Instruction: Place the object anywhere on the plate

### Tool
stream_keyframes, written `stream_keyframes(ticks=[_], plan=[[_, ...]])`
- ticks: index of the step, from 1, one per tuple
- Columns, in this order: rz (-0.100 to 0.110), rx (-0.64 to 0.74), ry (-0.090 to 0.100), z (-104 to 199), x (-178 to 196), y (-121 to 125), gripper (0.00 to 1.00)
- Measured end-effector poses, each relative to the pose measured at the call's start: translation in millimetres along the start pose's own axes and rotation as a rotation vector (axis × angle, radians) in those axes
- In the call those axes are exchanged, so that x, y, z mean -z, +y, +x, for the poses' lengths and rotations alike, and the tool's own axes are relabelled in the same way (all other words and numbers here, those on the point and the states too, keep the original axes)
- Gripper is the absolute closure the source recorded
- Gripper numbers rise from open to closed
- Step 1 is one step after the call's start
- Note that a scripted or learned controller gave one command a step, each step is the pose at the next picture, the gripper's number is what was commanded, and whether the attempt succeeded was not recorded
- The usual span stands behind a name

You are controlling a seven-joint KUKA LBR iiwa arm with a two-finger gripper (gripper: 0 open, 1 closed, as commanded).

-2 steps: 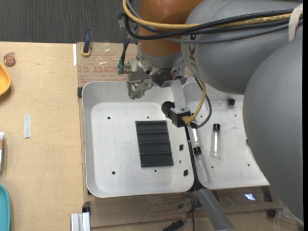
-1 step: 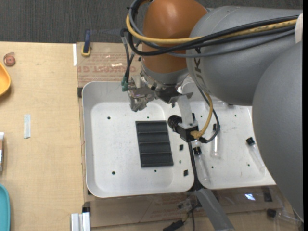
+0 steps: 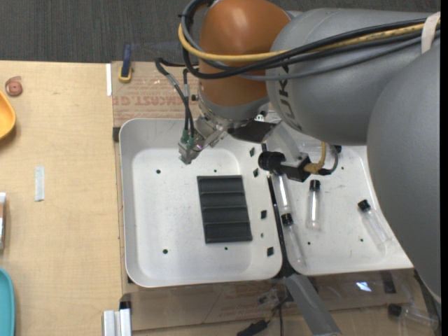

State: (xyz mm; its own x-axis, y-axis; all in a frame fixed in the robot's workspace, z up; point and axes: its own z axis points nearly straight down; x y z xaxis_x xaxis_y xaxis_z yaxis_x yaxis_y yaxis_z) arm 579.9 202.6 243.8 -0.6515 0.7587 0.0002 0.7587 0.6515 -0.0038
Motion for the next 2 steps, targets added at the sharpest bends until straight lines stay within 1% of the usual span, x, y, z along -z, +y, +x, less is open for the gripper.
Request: stream_keyframes(ticks=[1,2], plan=[[0.0,-0.168,0.0,26,23,-16,1.0],[0.001,-0.181,-0.001,20,-24,0,1.0]])
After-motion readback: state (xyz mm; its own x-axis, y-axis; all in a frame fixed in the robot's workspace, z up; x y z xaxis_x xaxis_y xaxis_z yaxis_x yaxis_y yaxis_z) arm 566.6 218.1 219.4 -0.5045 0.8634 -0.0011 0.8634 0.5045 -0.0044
